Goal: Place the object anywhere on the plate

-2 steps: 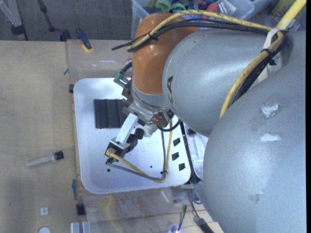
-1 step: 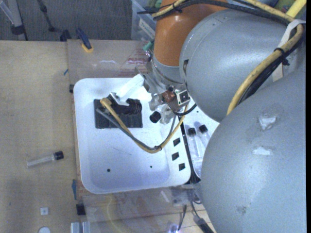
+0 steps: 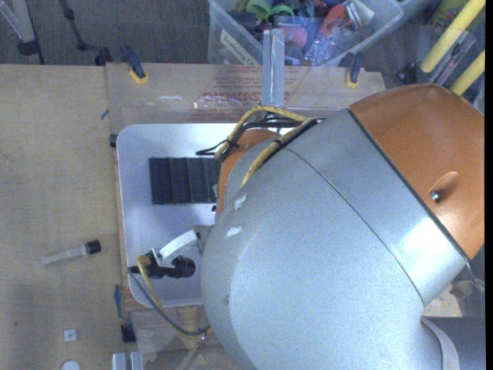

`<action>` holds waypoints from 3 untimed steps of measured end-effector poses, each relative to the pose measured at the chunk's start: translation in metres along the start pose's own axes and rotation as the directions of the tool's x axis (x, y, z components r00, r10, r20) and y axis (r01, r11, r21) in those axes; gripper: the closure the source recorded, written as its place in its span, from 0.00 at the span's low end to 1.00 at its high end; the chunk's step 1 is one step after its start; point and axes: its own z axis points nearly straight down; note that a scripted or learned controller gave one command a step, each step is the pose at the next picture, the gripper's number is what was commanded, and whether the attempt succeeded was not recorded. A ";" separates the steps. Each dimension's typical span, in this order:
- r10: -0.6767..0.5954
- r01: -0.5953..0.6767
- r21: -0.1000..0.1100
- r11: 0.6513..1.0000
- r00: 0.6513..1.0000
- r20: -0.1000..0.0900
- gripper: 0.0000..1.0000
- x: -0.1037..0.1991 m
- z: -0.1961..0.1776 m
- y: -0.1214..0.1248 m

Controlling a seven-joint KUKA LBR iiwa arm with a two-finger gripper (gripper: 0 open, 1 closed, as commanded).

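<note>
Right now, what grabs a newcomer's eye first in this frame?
The arm itself: its grey body with the orange band fills the lower right and covers much of the white bin. Left of it, a black ribbed block lies in the bin. At top, a clear tub of colourful items stands behind the bench.

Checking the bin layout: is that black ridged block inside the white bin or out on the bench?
Inside. The black block lies flat on the bin's white floor, within its rim.
</note>
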 end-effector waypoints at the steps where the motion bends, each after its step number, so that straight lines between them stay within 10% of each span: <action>1: -0.122 0.122 0.001 0.993 0.992 -0.008 1.00 0.084 0.010 -0.012; 2: -0.286 0.286 0.000 0.958 0.958 0.000 1.00 0.156 -0.069 0.006; 3: -0.807 0.807 0.003 0.591 0.591 0.003 1.00 0.176 -0.061 0.011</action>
